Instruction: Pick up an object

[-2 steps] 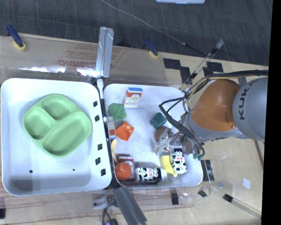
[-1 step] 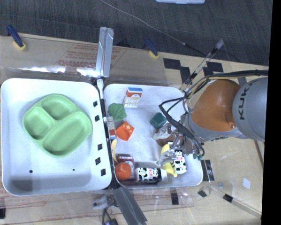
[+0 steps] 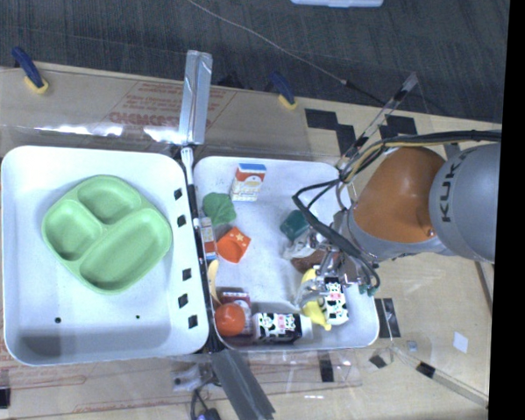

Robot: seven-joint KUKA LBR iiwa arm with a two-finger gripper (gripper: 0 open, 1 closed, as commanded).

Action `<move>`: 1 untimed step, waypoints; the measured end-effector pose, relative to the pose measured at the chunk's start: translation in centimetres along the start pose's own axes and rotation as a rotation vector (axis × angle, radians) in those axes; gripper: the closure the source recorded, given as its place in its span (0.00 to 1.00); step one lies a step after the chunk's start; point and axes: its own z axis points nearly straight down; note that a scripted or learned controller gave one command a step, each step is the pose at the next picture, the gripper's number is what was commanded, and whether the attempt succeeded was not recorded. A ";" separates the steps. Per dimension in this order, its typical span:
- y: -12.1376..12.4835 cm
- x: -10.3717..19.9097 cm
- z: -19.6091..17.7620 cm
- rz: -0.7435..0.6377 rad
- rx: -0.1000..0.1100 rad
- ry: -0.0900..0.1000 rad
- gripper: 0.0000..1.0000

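I've got the claw (image 3: 323,282) low in the right bin (image 3: 273,175), near its right wall, w/ the arm (image 3: 403,208) bulking over it. Can't tell how far it's open or if it's got anything; cables and wrist hide that. Touching it on the near side: yellow toy (image 3: 320,315) and a cow-print block (image 3: 333,301). Just left of that, a cow-print can (image 3: 277,326) and a red ball (image 3: 230,318). Further left: orange block (image 3: 233,244), green piece (image 3: 218,207). Far side: small carton (image 3: 248,182). Green plate (image 3: 108,232) sits in the left bin (image 3: 28,324).
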 end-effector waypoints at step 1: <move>0.1 -0.2 -1.1 -0.007 0.001 -0.005 1.00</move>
